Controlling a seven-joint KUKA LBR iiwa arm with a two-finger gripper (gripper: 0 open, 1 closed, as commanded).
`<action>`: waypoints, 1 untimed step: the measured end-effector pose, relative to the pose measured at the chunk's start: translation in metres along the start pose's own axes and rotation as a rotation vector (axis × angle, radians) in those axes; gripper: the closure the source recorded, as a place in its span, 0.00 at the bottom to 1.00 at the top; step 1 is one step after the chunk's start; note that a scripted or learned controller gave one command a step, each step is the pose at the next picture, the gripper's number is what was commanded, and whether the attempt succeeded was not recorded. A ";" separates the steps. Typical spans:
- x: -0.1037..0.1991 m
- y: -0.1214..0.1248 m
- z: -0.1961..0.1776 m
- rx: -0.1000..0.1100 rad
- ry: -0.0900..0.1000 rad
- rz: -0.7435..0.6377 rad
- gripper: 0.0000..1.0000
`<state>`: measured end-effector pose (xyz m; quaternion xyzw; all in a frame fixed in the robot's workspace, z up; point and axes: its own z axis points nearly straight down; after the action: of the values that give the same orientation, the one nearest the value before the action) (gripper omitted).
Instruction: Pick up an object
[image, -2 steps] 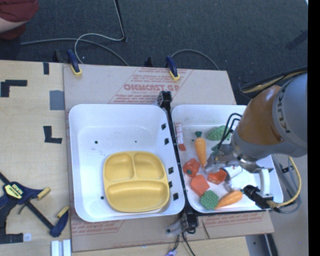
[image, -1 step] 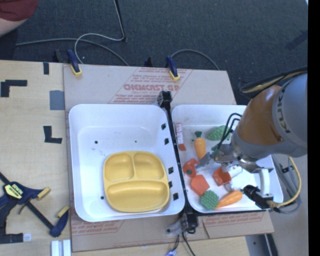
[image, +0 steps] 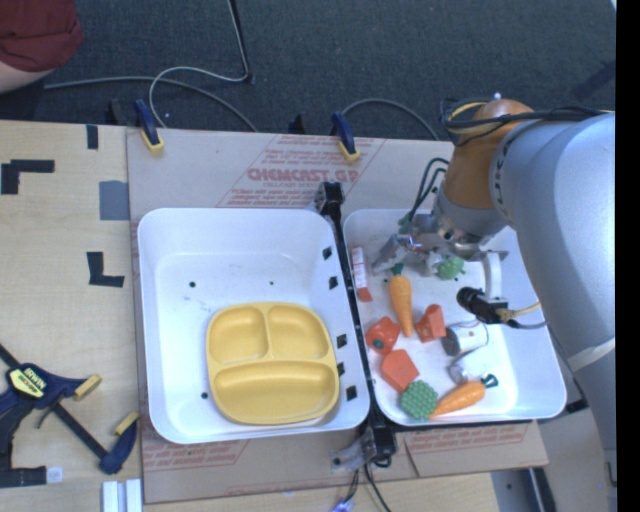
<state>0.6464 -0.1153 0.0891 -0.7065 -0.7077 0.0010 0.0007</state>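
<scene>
My gripper (image: 401, 251) hangs low over the back of the right bin (image: 545, 375), just above the top end of an orange carrot (image: 400, 302) that lies lengthwise. Close to its right sits a small green piece (image: 450, 267). Nothing can be seen held by it. Further forward lie red blocks (image: 383, 332) (image: 432, 322) (image: 399, 368), a green textured piece (image: 419, 399), a second carrot (image: 461, 397) and a small grey and white item (image: 456, 340). A red and white tube (image: 358, 274) rests against the bin's left wall.
The left bin (image: 175, 250) holds a yellow divided plate (image: 271, 362) at its front. The grey arm (image: 560, 200) covers the right bin's back right. Black clips (image: 330, 200) join the bins. Blue clamps (image: 40, 400) lie on the bench at left.
</scene>
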 end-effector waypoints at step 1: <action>0.015 -0.002 0.003 -0.004 -0.010 0.004 0.00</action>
<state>0.6444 -0.1000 0.0860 -0.7079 -0.7063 0.0028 -0.0042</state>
